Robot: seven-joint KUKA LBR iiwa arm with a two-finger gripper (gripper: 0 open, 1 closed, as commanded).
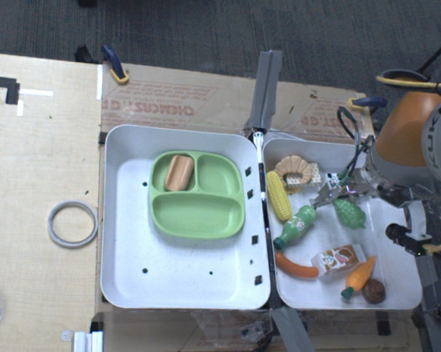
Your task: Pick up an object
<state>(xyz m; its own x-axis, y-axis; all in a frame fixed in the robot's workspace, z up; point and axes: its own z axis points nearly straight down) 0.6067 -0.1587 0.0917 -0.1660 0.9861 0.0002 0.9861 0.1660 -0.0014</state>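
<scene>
A: The gripper (339, 194) sits low in the right bin (401, 299), and I can't tell whether it is spread or closed; the metal parts blur together. Nothing visibly sits between them.

B: So which object is nearest?

A: The green bumpy toy vegetable (350, 213), just below and right of the fingertips, perhaps touching. The green toy bottle (297, 226) lies down-left of them, the corn cob (278, 195) further left, the ribbed tan piece (297, 171) up-left.

B: Advice for the grab?

A: I'd centre over one item, straddle its narrow width, and descend fully before closing. The vegetable is rounded and may squirt out of an off-centre pinch.

B: Counts?

A: Right bin: one corn, one bottle, one bumpy vegetable, one tan piece, one sausage (297, 266), one small carton (337, 259), one carrot (359, 275), one brown ball (374, 290). Left bin (121, 277): one green divided plate (197, 215) holding one bread-like piece (179, 173). Well left of the fingers, on the bench: one tape ring (73, 223).
</scene>
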